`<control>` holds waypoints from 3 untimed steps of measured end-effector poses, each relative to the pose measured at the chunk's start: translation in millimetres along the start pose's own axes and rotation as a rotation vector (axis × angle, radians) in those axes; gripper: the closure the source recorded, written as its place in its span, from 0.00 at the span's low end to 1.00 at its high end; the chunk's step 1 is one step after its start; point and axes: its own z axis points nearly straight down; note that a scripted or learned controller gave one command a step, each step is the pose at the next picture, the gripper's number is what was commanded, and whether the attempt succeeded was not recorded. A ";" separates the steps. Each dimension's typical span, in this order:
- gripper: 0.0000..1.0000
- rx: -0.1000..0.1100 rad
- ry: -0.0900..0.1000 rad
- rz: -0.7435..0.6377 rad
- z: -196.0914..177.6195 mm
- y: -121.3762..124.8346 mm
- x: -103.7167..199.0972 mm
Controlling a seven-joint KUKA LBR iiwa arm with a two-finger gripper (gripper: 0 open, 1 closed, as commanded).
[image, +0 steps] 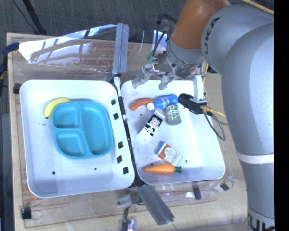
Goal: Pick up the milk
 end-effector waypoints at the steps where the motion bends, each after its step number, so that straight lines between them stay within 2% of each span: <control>1: 0.00 -0.001 -0.001 -0.076 69.2 -60.5 -20.1; 2: 0.00 -0.029 -0.006 -0.132 118.9 -71.1 -42.8; 3: 1.00 -0.035 -0.012 -0.136 106.7 -69.0 -44.7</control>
